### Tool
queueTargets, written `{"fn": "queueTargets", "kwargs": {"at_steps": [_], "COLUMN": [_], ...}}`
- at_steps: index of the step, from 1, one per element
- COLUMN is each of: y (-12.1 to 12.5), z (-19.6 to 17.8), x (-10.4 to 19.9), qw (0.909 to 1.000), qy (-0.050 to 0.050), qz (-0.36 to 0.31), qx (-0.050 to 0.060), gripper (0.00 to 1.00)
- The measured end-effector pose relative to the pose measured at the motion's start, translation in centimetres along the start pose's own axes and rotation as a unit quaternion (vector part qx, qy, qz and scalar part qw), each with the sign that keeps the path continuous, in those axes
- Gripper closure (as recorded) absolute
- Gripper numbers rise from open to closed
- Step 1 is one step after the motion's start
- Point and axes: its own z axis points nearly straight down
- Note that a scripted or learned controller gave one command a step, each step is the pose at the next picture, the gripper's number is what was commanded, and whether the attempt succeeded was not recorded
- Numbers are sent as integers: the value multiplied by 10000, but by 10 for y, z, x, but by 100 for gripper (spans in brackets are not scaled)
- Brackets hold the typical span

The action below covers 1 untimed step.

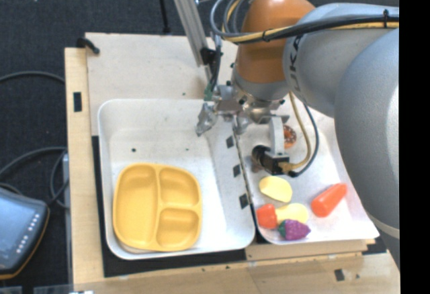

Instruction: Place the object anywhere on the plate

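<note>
Seen from above, a yellow divided plate (158, 207) lies in the near part of the left bin (144, 126), its long axis running left to right. The right bin (349, 209) holds a pale yellow piece (275, 188), an orange carrot-like toy (328, 199) pointing far-right, a red piece (267, 216) and a purple piece (293, 229). The gripper (222, 118) hovers over the divide between bins, gripping nothing visible; its state cannot be told.

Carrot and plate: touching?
Apart. The camera view shows the carrot in the right bin and the yellow plate in the left bin, with both bins' walls between them.
</note>
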Motion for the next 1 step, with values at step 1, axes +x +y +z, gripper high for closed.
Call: {"fn": "queueTargets", "kwargs": {"at_steps": [1], "y": [-40], "z": [-44], "x": [75], "qw": [10000], "qy": [17], "qz": [-22], "qx": [-50], "gripper": [0]}}
